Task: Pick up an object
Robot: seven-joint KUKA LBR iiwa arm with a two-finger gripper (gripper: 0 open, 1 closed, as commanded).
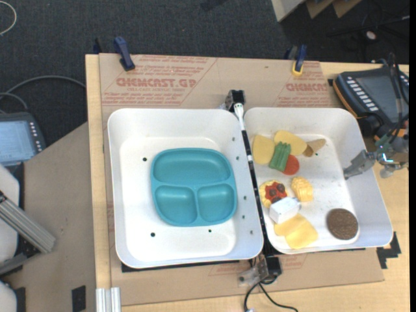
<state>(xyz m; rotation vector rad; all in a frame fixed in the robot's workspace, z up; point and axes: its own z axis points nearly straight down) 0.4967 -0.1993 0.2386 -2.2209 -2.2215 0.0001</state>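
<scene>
Pincer (361, 163) at right bin's (325, 117) right wall, low, nothing visibly between its fingers; spread of jaws unclear. Judged staging for a reach into the clutter to its left. Count there: two yellow slabs, one green piece (281, 155) on red, one corn piece (302, 189), one white block (284, 208), one brown disc (341, 223) nearest below. Far left bin: one teal tray (192, 186).
</scene>
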